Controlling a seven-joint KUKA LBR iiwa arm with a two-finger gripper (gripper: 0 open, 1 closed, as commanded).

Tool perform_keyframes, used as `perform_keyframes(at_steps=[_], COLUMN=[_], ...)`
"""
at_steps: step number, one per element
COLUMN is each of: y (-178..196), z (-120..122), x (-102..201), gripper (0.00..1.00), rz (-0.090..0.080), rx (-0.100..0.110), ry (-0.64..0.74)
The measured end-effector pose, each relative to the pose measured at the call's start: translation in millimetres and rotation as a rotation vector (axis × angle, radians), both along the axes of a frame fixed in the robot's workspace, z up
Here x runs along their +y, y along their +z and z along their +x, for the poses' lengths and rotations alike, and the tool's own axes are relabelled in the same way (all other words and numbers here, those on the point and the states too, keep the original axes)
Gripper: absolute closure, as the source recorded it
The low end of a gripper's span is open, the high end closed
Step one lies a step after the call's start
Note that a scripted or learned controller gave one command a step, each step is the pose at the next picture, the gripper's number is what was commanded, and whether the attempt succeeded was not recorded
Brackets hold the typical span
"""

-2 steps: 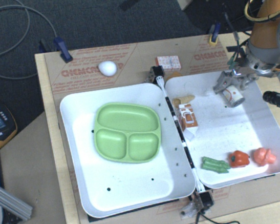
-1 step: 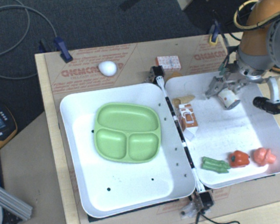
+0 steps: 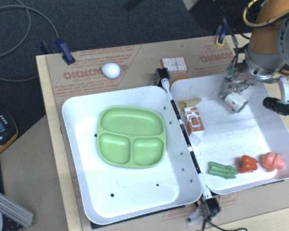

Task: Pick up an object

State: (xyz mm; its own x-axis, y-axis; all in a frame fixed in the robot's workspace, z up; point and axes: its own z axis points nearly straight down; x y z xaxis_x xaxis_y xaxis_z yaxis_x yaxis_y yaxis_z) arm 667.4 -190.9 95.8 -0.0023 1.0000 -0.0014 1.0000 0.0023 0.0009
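Note:
My gripper (image 3: 234, 98) hangs over the far part of the right bin (image 3: 275, 136), with the grey and orange arm reaching in from the upper right. Nothing shows in its grasp. In this bin, an orange and white carton (image 3: 194, 120) lies by the left wall, with a small brown piece (image 3: 188, 103) just behind it. Along the near edge lie a green vegetable (image 3: 221, 170), a red pepper (image 3: 246, 163) and a pinkish fruit (image 3: 271, 161). All of these lie well apart from the gripper.
The left bin (image 3: 87, 163) holds a green divided plate (image 3: 131, 136). Behind the bins on the bench sit a white egg-shaped thing (image 3: 110, 70) and a small patterned box (image 3: 173, 64). Blue clamps (image 3: 64, 50) grip the board's far edge.

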Motion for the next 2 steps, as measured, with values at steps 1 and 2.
perform_keyframes(at_steps=[1, 2], y=[49.1, 101.6], z=[-24.7, -37.7], x=[75.3, 137.4], gripper=[1.00, 1.00], rz=[0.003, 0.002], rx=[0.001, 0.000], ry=[-0.001, -0.001])
